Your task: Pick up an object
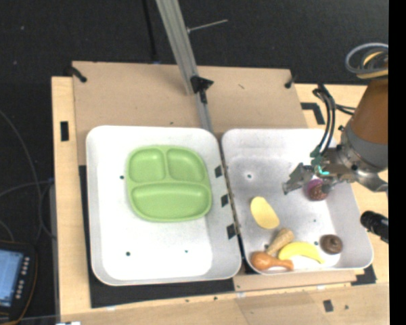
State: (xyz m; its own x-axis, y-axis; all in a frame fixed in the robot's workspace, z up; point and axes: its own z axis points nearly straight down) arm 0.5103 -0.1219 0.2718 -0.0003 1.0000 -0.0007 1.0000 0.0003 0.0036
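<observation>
Reaching: arm [369, 124] comes in from the right over the right bin [257, 147], gripper [310, 180] low near that bin's upper right part
Tool state: cannot tell; the fingertips are too blurred against the bin floor to judge
Nearest thing: dark purple ball [317, 191], just beside the gripper, seemingly resting in the bin
Progress: judged early; nothing is seen lifted, so grasp and lift are both left
Other candidates: yellow oval [264, 212] mid-bin; tan piece [280, 240], banana [300, 252], orange piece [271, 262] bunched at the near wall; brown donut [331, 244] near the right corner
Left bin: green tray [169, 184], well apart from the gripper
In the way: right wall stands close to the ball; the bunched pieces touch one another
</observation>
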